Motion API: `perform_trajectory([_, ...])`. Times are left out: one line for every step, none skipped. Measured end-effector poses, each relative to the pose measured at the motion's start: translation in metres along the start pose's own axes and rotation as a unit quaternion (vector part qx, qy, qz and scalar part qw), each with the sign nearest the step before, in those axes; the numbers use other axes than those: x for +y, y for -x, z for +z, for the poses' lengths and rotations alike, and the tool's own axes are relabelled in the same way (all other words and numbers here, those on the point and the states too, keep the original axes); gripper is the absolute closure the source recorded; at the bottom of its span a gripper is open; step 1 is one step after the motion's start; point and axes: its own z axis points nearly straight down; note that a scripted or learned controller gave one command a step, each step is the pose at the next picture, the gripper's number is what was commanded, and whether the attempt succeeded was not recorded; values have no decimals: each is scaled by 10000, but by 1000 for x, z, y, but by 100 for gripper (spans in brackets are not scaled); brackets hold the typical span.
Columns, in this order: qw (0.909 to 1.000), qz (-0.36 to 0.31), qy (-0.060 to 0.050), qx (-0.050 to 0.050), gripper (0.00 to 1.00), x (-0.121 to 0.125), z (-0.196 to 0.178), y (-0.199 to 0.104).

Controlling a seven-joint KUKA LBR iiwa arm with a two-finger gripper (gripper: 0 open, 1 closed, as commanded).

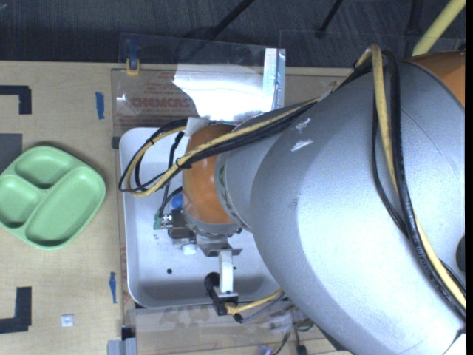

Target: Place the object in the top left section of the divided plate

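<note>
A green divided plate [49, 196] with three sections lies on the wooden bench at the left, outside the bins. My gripper [194, 231] hangs below the orange wrist band, pointing down into the white bin [140, 272] near its middle. The wrist and the big grey arm hide what lies beneath the gripper. On the bare bin floor in front of the gripper there is a small dark speck [169, 272]. I cannot pick out any object held by the gripper.
The grey arm [347, 198] covers the right half of the view and most of the bin. A clear plastic cover with a white sheet [214, 87] sits behind the bin. Black corner marks [18, 98] and blue tape [99, 104] mark the bench.
</note>
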Motion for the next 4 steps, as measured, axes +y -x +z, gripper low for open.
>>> perform_trajectory([10000, -88, -46, -3, 100, 4, 1, 0])
perform_trajectory([9988, -490, 12, 8, 100, -14, 0, 0])
perform_trajectory([9989, -474, 9, 9, 100, -14, -9, 0])
perform_trajectory([9989, -475, 7, 8, 0, -14, -9, 0])
